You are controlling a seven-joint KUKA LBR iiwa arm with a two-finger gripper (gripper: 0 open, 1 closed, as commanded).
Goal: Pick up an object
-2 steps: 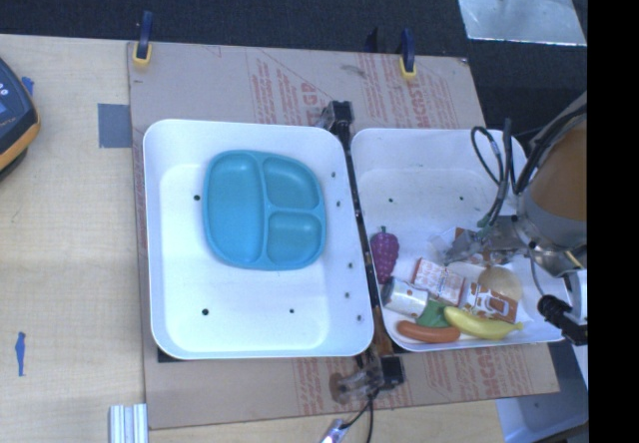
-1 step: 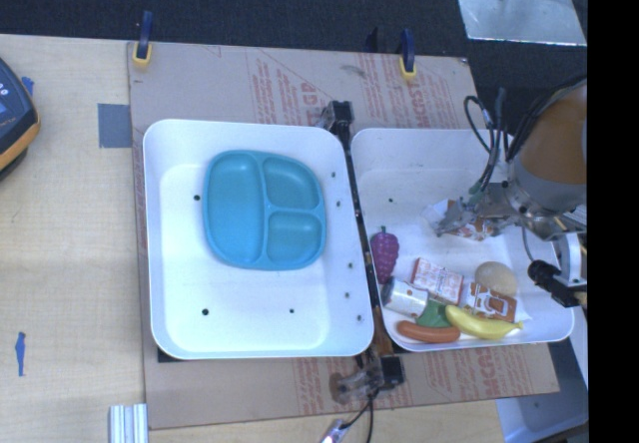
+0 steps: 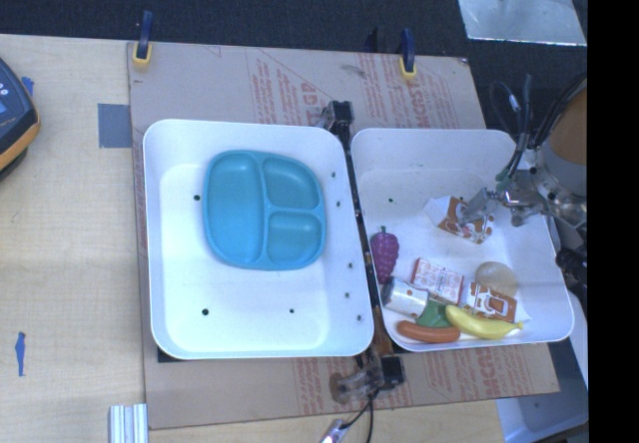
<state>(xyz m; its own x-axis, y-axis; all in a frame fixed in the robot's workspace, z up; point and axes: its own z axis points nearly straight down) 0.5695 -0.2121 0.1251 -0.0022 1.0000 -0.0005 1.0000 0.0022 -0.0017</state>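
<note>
The pale wooden counter (image 3: 70, 261) is carrying a brown cardboard sheet (image 3: 250, 82), and two shallow white plastic bins are sitting side by side on that sheet. The left white bin (image 3: 170, 321) is holding a light blue plastic plate with three compartments (image 3: 265, 210), which is lying toward that bin's far side. The right white bin (image 3: 399, 152) is touching the left bin along their shared edge, and everything else is lying inside it. The grey arm's tool (image 3: 499, 200) is hovering over the right bin's right half, near its far right wall; whether its fingers are apart or together cannot be told from here. Just beside the tool, toward the left bin, a small orange and white crumpled packet (image 3: 461, 220) is lying on the bin floor. A yellow plastic banana (image 3: 483, 324) is lying along the right bin's near wall, with a red-orange sausage-shaped toy (image 3: 427, 333) beside it, closer to the left bin. A red and white printed carton (image 3: 437, 280) is lying just behind them, and a pale round lump (image 3: 496, 278) is resting to its right. A purple toy bunch of grapes (image 3: 384, 251) is lying against the right bin's left wall
</note>
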